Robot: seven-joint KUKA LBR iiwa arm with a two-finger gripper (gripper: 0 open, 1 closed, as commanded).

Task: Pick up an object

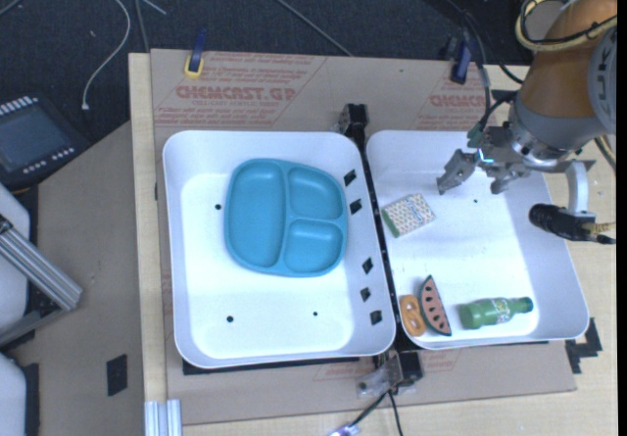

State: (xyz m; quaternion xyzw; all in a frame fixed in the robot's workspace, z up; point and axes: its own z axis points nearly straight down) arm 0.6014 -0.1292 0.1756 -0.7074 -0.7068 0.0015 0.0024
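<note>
Green bottle [496, 311] (label unreadable), cardboard [294, 91] "CHEMCAST"

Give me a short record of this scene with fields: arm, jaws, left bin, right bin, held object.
arm: reaches in from the right, gripper above the upper part of the right bin
jaws: spread open, nothing between them
left bin: blue plate with three compartments
right bin: packet near the divider; watermelon slice and green bottle lying near the front edge
held object: none
</note>
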